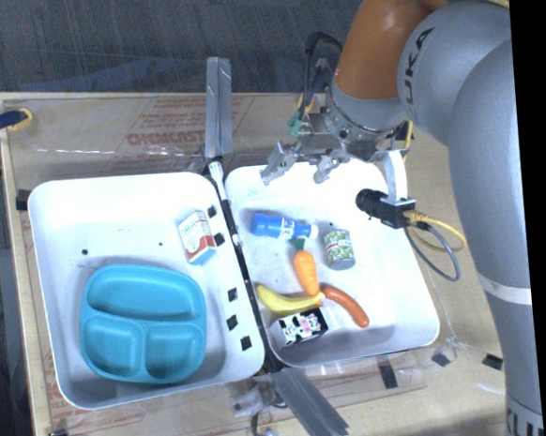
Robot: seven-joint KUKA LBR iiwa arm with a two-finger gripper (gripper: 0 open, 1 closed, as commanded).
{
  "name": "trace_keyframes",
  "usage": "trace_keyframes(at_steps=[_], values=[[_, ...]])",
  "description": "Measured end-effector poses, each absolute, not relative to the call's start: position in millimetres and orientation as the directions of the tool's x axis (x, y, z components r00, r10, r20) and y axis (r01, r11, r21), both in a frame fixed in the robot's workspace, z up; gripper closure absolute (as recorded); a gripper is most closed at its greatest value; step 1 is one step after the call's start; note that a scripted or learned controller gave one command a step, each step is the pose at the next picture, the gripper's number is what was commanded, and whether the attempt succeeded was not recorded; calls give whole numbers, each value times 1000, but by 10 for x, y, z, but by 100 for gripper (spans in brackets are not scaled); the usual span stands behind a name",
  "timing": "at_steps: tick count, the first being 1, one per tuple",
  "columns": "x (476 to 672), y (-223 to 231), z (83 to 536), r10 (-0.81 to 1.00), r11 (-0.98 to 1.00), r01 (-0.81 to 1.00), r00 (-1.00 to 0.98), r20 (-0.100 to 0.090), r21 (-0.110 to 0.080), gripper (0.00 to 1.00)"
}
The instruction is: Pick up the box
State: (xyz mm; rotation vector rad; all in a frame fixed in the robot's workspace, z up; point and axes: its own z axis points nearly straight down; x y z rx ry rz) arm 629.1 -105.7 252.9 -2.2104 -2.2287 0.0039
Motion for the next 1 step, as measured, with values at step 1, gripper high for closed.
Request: trace_keyframes(at_steps=[1], values=[[5713,-1003,1999,990,140,990,-140,0,-2,0]])
